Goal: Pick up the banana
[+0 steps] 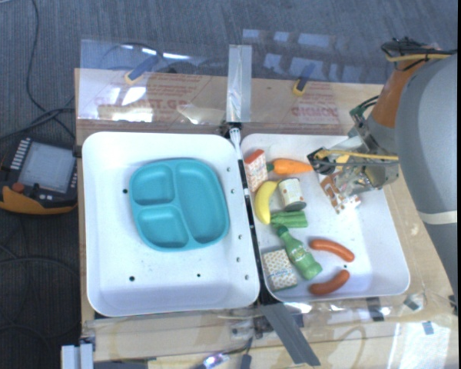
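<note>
Two white bins noted; we find the banana point(264, 201) at the right bin's point(384, 237) left wall, beside a small can point(291, 193). End effector point(344, 193) hovers well right of it; we cannot tell its opening.

The banana point(264, 201) lies hard against the left wall of the right bin point(384, 241), crowded by a carton point(254, 167) at its far end, a can point(291, 193) just beside it and a green piece point(289, 219) at its near end. Open floor lies along the bin's right edge, near the claw point(344, 193).
</note>
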Robot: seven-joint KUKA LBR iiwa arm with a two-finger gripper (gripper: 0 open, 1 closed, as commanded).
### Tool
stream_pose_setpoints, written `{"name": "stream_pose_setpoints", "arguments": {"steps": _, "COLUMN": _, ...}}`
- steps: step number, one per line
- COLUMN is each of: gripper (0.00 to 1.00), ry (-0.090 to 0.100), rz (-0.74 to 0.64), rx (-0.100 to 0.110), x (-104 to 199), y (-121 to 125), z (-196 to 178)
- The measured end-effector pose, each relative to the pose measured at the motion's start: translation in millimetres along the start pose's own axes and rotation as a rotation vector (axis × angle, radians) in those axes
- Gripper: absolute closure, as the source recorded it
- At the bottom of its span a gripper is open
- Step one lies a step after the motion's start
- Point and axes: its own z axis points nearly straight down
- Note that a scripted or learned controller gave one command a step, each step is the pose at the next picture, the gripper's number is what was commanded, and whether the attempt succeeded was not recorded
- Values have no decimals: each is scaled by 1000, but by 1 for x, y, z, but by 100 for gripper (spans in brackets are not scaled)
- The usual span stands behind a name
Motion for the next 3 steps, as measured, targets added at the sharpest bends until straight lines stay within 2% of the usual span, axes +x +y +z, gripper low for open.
{"name": "stream_pose_setpoints", "arguments": {"steps": 1, "gripper": 0, "ry": -1, "rz": 0, "rx": 0, "x": 0, "y": 0, "z": 0}}
{"name": "stream_pose_setpoints", "arguments": {"steps": 2, "gripper": 0, "ry": 0, "rz": 62, "rx": -3, "x": -75, "y": 29, "z": -155}}
{"name": "stream_pose_setpoints", "arguments": {"steps": 3, "gripper": 0, "ry": 0, "rz": -107, "rx": 3, "x": -106, "y": 19, "z": -28}}
